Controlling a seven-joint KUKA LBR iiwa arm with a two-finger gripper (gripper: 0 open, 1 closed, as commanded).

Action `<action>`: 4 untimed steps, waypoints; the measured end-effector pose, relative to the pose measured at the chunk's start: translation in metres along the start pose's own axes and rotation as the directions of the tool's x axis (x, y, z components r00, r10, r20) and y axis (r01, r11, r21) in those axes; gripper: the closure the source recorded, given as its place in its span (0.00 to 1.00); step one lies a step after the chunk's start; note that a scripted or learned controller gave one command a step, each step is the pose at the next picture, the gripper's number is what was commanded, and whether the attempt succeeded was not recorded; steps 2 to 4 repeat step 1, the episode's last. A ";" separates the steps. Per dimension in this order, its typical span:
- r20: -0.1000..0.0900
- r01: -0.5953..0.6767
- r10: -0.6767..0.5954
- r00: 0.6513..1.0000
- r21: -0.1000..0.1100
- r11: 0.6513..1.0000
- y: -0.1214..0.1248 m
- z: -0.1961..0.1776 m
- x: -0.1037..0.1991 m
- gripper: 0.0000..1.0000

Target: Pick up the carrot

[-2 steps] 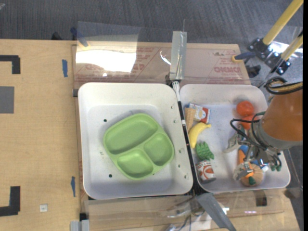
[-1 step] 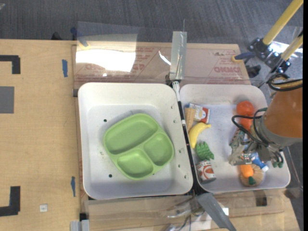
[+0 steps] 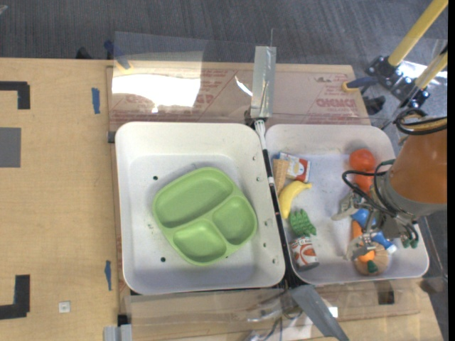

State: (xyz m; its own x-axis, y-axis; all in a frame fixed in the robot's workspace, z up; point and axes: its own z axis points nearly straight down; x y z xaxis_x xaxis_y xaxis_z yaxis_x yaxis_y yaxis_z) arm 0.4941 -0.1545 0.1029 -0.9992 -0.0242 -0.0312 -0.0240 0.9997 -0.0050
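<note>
We take this for a robotics lab: a plywood bench (image 3: 57,212) marked with black tape squares, two shallow white bins (image 3: 135,212) set side by side, clear plastic shields taped behind them, grey carpet beyond, a yellow-legged stand (image 3: 419,27) at the corner, and toy food such as a plastic banana (image 3: 290,196) for test objects

Matt green plastic plate (image 3: 205,215), smooth white plastic bins (image 3: 135,190), glossy yellow plastic banana (image 3: 290,196), raw brown cardboard counter (image 3: 57,190), shiny clear sheet (image 3: 163,84), matt grey carpet floor (image 3: 213,13)
</note>
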 end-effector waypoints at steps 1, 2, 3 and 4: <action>-0.018 -0.068 0.068 0.998 0.001 0.998 0.016 0.012 0.002 0.00; -0.018 -0.068 0.068 0.998 0.001 0.998 0.016 0.012 0.002 0.00; -0.018 -0.068 0.068 0.998 0.001 0.998 0.016 0.012 0.002 0.00; -0.018 -0.068 0.068 0.998 0.001 0.998 0.016 0.012 0.002 0.00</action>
